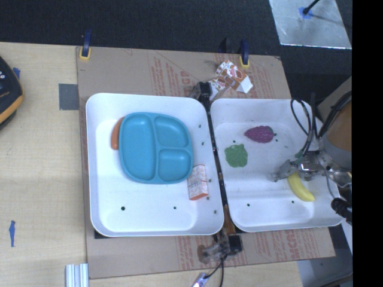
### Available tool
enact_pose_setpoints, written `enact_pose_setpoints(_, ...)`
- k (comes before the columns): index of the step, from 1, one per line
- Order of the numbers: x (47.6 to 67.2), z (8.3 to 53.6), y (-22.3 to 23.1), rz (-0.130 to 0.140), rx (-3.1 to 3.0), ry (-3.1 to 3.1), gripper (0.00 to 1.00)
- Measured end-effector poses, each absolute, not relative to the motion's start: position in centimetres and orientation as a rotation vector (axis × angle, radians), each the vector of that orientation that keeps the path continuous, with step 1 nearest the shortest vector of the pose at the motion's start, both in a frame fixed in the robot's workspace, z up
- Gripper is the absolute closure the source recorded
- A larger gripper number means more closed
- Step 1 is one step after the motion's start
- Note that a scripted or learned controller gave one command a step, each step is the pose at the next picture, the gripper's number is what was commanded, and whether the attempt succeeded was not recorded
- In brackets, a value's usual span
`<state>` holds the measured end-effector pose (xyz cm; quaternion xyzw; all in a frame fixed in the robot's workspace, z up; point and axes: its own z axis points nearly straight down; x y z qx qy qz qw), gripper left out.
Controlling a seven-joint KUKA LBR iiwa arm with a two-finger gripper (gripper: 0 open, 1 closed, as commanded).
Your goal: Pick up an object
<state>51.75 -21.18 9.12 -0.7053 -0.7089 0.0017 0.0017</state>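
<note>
In the right bin [263,220] lie a yellow banana [301,189], a green leafy piece [236,155] and a purple piece [260,134]. My gripper [288,171] is low over the right side of that bin, right at the banana's upper end, with the arm reaching in from the right edge. Whether it touches the banana is not clear. In the left bin [149,220] a blue divided plate [155,147] lies on top of an orange item [114,135], and a small printed packet [198,182] sits by the plate's lower right corner.
Black cables [305,121] loop over the right bin's far right corner. A crumpled wrapper [230,76] lies on the cardboard behind the bins. A yellow-and-black device [7,94] sits at the bench's left edge.
</note>
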Motion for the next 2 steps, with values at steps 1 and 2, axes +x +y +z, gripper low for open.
enact_pose_setpoints(1,51.8,10.2,-21.3,0.008,-2.21,-2.23,1.0)
enact_pose_setpoints(2,61.1,9.2,-16.7,0.003,-2.213,-2.228,1.0)
